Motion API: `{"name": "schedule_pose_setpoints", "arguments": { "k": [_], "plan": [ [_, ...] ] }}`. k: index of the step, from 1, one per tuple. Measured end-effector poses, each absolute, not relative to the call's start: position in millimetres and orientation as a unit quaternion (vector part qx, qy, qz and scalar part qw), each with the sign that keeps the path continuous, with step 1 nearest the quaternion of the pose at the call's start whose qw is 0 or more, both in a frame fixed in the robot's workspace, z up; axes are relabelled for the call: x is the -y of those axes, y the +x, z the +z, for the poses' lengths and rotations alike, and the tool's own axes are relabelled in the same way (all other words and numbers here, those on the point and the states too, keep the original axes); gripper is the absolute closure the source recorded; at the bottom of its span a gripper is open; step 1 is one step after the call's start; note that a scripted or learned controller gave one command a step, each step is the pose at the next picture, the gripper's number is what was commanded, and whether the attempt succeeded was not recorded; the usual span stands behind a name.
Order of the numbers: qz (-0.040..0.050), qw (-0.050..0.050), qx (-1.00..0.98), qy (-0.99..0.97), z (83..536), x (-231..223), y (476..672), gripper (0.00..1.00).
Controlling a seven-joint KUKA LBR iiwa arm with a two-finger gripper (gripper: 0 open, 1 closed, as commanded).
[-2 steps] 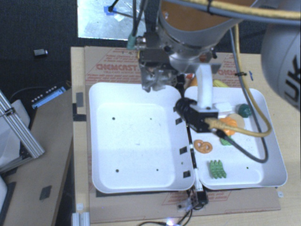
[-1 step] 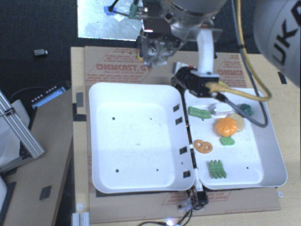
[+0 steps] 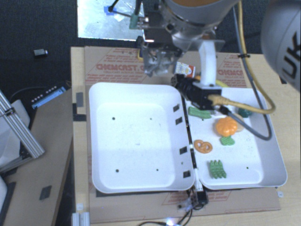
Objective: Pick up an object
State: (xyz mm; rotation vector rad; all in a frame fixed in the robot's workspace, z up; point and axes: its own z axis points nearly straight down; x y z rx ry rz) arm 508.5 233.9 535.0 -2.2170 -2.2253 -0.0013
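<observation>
Bench [image 3: 77, 69]: tan board carrying two shallow white bins side by side.

Arm [image 3: 197, 4]: grey with an orange band, reaching in from the right and hanging high over the far edge of the bins.

Left bin [image 3: 99, 126]: the larger-looking tray, plain white floor.

Right bin [image 3: 263, 166]: holds all the loose things.

Gripper [image 3: 157, 62]: metallic, blurred, hovering above the far edge of the left bin, well apart from the objects. Whether it is spread or pressed together cannot be told; nothing is seen held in it.

Orange object [image 3: 226, 125]: rounded, mid right bin, the largest candidate.

Green ridged piece [image 3: 217, 169]: near side of the right bin.

Green pod [image 3: 199, 112]: far left of the right bin, just beside the divider.

Pretzel [image 3: 202, 146]: brown, left of the orange object.

Small green leaf [image 3: 227, 141]: touching the near side of the orange object.

Teal bit [image 3: 244, 112]: far side, partly behind a cable.

Step, judged: approach not yet made. The next move calls for travel right over the right bin, then a descent on one well-separated item, the ridged piece or the pretzel being clearest.
</observation>
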Motion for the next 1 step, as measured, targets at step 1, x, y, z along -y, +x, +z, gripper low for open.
{"name": "schedule_pose_setpoints", "arguments": {
  "k": [1],
  "plan": [
    [-0.0003,0.0,0.709,-0.705,535.0,-233.9,485.5,1.0]
  ]
}}
